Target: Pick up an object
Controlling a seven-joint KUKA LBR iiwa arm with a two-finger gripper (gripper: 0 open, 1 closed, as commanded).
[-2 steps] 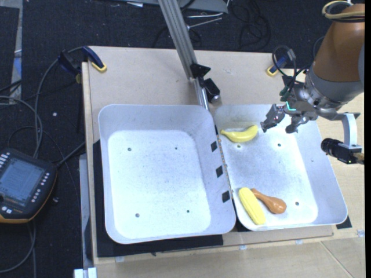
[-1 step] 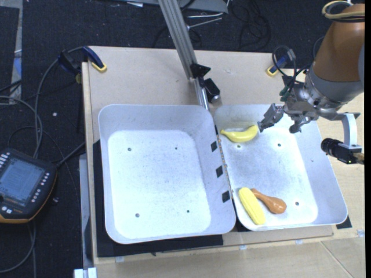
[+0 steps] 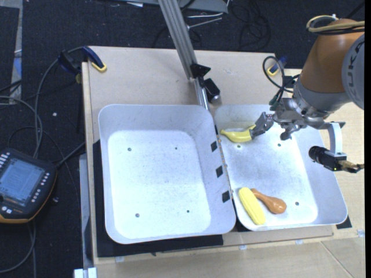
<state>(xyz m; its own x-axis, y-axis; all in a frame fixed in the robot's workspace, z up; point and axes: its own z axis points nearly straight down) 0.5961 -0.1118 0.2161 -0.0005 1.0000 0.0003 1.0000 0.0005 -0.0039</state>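
Fruit is seen in the right bin (image 3: 324, 213), three toy pieces in all. A banana (image 3: 236, 135) lies near the bin's far left corner. A corn cob (image 3: 252, 205) and an orange drumstick (image 3: 271, 202) lie together near the front edge, touching each other. The left bin (image 3: 116, 172) sits beside it on the worktop (image 3: 151, 68).

The pincer (image 3: 276, 127) is hung over the far part of the right bin. Its two fingers are spread apart, and nothing is held between them. One finger (image 3: 262, 123) is just beside the banana's right end, but whether it touches cannot be told.

The banana lies to the left of the pincer as seen here, very near. Its long side runs left to right, with the ends curled up a little. The corn and drumstick are well apart from the pincer, toward the front.

The banana is judged to be the likely pick. A small move to the left over it is probably needed, and then a move down.
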